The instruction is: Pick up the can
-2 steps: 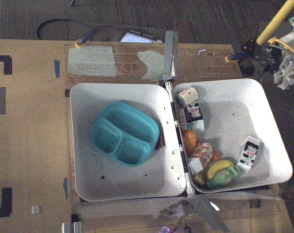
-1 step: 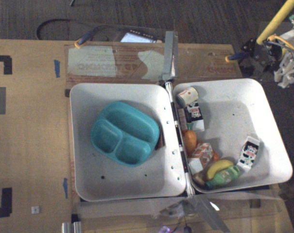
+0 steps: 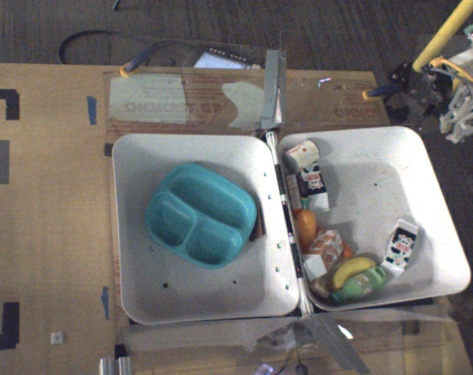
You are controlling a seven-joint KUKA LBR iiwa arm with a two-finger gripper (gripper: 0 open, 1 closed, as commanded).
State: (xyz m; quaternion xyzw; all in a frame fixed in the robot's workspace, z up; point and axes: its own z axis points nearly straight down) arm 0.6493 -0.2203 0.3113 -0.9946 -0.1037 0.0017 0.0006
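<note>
The right bin (image 3: 424, 178) holds a cluster of items along its left wall and front. A short can (image 3: 327, 247) with a red and white label lies on its side there, between an orange fruit (image 3: 306, 226) and a banana (image 3: 352, 270). It touches both, and a small white box (image 3: 314, 267) sits just in front of it. The can's upper side is uncovered.
A teal divided plate (image 3: 202, 213) fills the middle of the left bin (image 3: 134, 170). In the right bin lie two cartons (image 3: 308, 170), a cow-patterned carton (image 3: 400, 246) and a green item (image 3: 361, 285). A yellow pole and clamps (image 3: 428, 80) stand off the bench at the top right.
</note>
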